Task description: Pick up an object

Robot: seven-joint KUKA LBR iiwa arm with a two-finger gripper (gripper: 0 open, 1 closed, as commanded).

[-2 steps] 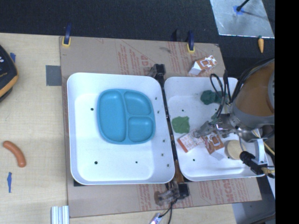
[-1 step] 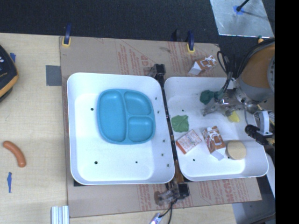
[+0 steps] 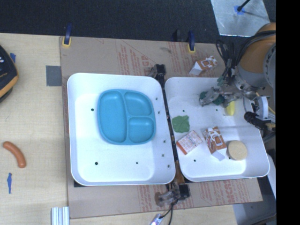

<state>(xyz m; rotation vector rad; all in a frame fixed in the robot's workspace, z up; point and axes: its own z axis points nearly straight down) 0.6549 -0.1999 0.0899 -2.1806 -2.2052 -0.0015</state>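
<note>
The camera view shows two white bins side by side on the bench: the left bin (image 3: 79, 125) carries a blue divided plate (image 3: 125, 116), and the right bin (image 3: 187, 86) carries the loose objects. The arm (image 3: 255, 55) enters from the right, and its gripper (image 3: 216, 96) sits low over the far part of the right bin, beside a small yellow piece (image 3: 229, 108). Whether the tool is spread or pressed together cannot be told; its dark tip merges with a dark greenish shape, and nothing is clearly pinched. No single object is confirmed as the target. The nearest candidate is the yellow piece, just beside the tip, with its long axis running roughly from the far edge toward the near edge. Lying nearer the front are a green leaf-like piece (image 3: 180, 123), a red-and-white packet (image 3: 189, 141) with its long axis on a diagonal, a second packet (image 3: 215, 139), and a round tan disc (image 3: 236, 150) touching that second packet. Likely faults: the tip may close beside the yellow piece and push it away, or close on nothing, because the piece is small and lies off-centre from the tip.
</note>
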